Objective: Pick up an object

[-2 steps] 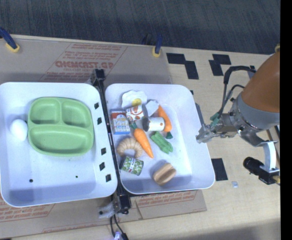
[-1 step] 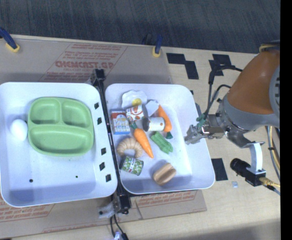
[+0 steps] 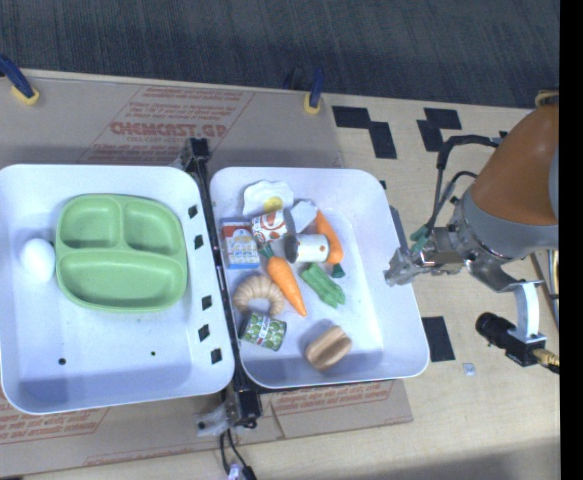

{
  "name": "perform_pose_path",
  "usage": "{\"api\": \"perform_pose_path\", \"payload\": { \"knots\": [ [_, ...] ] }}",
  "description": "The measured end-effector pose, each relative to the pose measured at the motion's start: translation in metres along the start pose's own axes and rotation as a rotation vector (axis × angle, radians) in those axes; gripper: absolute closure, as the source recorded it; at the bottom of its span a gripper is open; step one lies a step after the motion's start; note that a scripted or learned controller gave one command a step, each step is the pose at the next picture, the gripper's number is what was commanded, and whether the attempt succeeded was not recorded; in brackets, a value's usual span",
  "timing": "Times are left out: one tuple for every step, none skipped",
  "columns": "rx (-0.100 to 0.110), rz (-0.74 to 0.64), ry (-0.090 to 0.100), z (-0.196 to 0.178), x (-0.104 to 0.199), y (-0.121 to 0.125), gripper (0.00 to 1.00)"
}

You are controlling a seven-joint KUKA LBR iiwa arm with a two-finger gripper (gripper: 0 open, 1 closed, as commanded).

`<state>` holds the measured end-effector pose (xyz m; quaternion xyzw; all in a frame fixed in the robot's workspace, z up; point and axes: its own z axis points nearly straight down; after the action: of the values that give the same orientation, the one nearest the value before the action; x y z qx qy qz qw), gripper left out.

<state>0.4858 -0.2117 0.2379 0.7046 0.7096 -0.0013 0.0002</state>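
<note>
Grey 2-finger gripper sits just outside the right white plastic bin's right rim, over the bench; can't tell its opening, nothing seen between fingers. Inside that bin, center: orange plastic carrot w/ tan toy croissant touching. Left white bin holds green sectioned tray & white egg by left edge.

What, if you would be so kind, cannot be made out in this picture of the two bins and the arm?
- The claw: small and blurred at the right bin's rim; its tips cannot be made out.
- The small box and the can: labels too small to read.
- The white piece at the far end of the pile: partly covered by neighbouring items, so its kind is unclear.
- The arm: cut off by the right edge.
</note>
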Motion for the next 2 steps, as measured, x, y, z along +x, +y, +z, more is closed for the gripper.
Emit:
{"api": "perform_pose_path", "payload": {
  "knots": [
    [0.001, -0.001, 0.002, 0.007, 0.001, -0.009, 1.0],
    [-0.003, 0.002, 0.001, -0.017, 0.0, -0.009, 1.0]
  ]
}}
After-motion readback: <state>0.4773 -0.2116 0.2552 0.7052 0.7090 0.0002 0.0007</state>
